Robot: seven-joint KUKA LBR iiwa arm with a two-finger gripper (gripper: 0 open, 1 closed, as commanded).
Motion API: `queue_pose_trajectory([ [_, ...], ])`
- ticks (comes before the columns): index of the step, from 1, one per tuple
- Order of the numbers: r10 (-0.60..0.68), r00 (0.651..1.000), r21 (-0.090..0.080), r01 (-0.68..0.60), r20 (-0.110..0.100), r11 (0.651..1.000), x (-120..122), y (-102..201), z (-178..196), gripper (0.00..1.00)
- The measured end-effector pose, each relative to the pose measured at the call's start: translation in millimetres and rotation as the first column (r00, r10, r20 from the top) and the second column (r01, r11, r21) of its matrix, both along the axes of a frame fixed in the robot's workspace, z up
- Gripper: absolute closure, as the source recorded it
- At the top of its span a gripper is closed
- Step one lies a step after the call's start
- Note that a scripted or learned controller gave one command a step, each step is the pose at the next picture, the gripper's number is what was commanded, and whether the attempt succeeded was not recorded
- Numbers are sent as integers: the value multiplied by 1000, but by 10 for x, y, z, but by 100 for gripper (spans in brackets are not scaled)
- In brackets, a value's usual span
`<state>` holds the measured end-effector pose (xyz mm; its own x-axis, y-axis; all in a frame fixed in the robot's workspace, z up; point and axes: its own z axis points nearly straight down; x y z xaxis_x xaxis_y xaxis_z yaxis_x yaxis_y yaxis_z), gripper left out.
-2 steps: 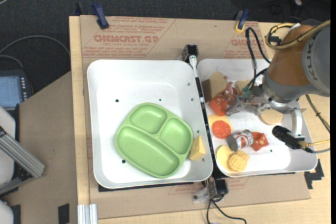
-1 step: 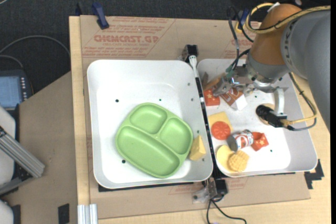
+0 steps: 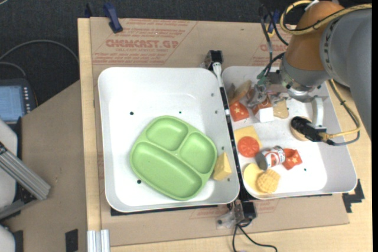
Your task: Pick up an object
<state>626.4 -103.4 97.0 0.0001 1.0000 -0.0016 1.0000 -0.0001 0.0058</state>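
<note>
The right bin [image 3: 336, 177] holds several toy foods. Among them are a red carton with a star [image 3: 238, 110], a white block [image 3: 264, 115], a tan piece [image 3: 280, 109], a red-orange disc [image 3: 248, 146], a red-and-white can [image 3: 272, 157] lying on its side, a red wedge [image 3: 292, 158] and a round waffle [image 3: 267, 181] on a yellow disc. My gripper [image 3: 260, 94] is down at the far left of this bin, right over a cluster of brownish items beside the carton. The wrist hides what lies under it.
The left bin [image 3: 118, 91] holds a green divided plate [image 3: 172, 156] and a yellow cheese wedge [image 3: 222, 167] against the right wall. The wall between the bins runs just left of the gripper. Cardboard lies under both bins.
</note>
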Motion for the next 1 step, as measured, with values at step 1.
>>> queue_pose_trajectory([
  [1, 10, 1000, 5, -10, 5, 1000, -40, 907, 945, 100],
])
